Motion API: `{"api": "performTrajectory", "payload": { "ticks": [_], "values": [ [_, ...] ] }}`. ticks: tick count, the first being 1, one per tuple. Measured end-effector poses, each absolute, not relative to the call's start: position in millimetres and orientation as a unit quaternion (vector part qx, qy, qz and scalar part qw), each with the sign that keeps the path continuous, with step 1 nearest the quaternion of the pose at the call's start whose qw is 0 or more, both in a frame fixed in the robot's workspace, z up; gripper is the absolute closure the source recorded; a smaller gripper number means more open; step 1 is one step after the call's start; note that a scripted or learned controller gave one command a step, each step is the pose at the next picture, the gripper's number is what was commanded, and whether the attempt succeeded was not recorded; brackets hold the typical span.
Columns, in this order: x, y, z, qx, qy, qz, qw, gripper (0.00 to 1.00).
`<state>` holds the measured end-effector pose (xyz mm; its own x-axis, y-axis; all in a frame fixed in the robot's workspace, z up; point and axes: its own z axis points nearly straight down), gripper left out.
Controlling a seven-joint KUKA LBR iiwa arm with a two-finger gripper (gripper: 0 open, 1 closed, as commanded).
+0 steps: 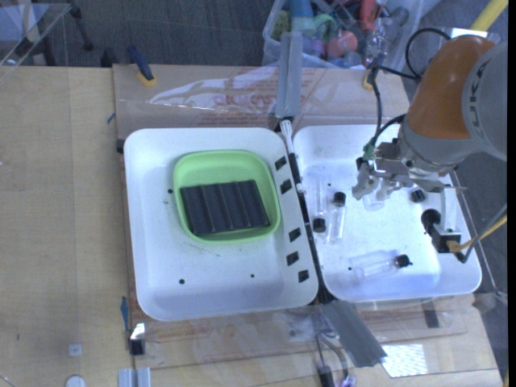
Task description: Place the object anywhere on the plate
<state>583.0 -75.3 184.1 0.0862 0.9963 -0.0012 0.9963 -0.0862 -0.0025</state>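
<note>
Wooden bench [56, 216], two white bins. Gripper [372, 190] low in right bin [459, 276]; finger state unclear. Pick step: clear vial [376, 263] lies below it, green plate [226, 166] far left.

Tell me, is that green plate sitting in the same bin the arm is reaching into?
No, the green plate sits in the left bin, the gripper over the right bin.

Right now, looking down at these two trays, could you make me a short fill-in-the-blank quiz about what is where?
The green plate sits in the ____ bin.
On the plate lies a ribbed slab coloured ____.
The small clear vials lie in the ____ bin.
The gripper hangs over the ____ bin.

Missing words: left; dark grey; right; right
</note>
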Motion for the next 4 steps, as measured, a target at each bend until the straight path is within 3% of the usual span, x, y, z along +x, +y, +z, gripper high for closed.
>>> {"api": "performTrajectory", "payload": {
  "ticks": [1, 2, 3, 4],
  "values": [
    [583.1, -75.3, 184.2, -0.737, -0.676, 0.0012, 0.000, 0.00],
    [583.1, -75.3, 184.2, -0.737, -0.676, 0.0011, 0.000, 0.00],
    [620.7, -104.2, 323.0, -0.743, -0.669, 0.0003, -0.001, 0.00],
    [620.7, -104.0, 322.8, -0.743, -0.669, 0.0004, 0.000, 0.00]
  ]
}}
